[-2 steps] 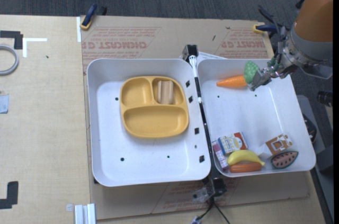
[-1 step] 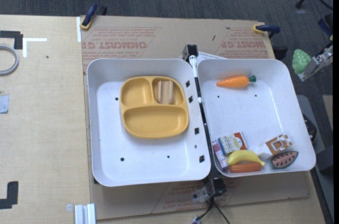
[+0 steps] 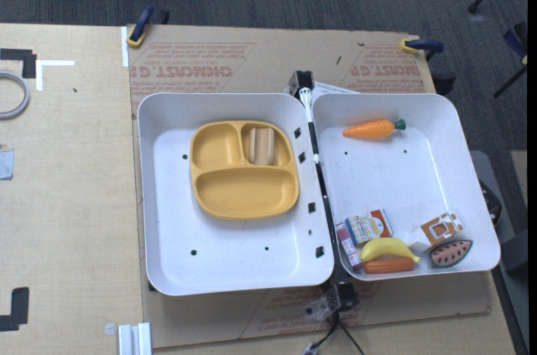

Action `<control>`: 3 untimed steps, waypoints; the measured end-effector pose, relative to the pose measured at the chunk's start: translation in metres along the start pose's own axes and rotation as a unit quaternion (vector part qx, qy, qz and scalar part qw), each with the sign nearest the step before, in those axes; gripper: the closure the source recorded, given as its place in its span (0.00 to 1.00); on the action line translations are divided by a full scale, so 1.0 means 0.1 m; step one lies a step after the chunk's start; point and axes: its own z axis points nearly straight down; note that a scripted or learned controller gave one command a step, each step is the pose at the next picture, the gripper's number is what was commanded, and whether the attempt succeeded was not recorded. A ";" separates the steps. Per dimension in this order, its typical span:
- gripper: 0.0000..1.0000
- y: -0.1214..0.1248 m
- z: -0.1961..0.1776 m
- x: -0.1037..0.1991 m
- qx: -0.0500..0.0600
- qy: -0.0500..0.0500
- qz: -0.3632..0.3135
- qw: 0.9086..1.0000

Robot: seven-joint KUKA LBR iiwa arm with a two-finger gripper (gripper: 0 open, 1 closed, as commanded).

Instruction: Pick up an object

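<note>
In the right bin [image 3: 436, 169] an orange toy carrot [image 3: 369, 129] lies near the far edge. Along its near edge sit a small printed carton [image 3: 365, 227], a yellow banana [image 3: 387, 248], a red-orange sausage-shaped piece [image 3: 388, 265], a small brown-and-white item [image 3: 441, 227] and a watermelon slice [image 3: 450, 252]. In the left bin [image 3: 168, 253] rests a yellow divided plate [image 3: 244, 169] with a tan wooden block [image 3: 262, 146] in its far right compartment.
Both bins stand on a cardboard sheet [image 3: 218, 68] held by blue-and-yellow clamps [image 3: 140, 26] at the far corners. The wooden bench [image 3: 63, 177] stretches to the left with black tape marks. Cables [image 3: 331, 320] lie at the near edge between the bins.
</note>
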 end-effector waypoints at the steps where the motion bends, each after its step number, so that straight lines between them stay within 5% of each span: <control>1: 1.00 0.01 -0.09 0.00 -0.001 -0.002 -0.001 1.000; 3: 1.00 0.04 -0.28 -0.01 -0.002 -0.005 -0.003 1.000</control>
